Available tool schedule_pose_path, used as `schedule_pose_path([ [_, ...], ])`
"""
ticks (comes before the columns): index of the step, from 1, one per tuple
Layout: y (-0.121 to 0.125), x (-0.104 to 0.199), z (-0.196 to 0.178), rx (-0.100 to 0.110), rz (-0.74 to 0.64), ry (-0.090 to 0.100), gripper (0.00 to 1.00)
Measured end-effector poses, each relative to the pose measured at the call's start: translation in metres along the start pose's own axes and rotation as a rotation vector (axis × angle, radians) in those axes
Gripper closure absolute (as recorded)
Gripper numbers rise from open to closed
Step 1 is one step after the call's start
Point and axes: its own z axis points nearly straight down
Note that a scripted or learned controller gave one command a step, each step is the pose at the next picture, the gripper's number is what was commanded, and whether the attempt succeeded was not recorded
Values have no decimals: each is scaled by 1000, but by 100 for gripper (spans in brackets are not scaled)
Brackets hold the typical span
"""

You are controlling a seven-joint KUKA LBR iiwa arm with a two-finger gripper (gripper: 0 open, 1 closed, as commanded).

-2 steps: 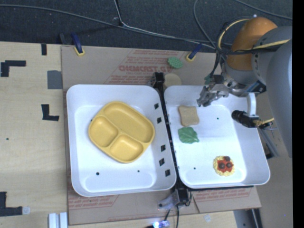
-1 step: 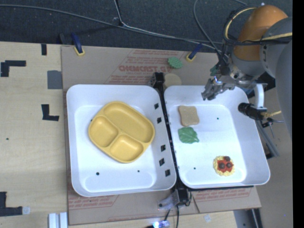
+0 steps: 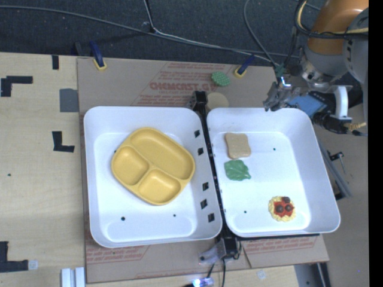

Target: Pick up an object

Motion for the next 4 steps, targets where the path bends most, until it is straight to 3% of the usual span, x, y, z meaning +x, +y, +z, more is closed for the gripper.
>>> schedule_pose_path([
  [1, 1, 0, -42, 2, 0, 0, 100],
  [4, -28, 145, -7, 8, -3, 2, 100],
])
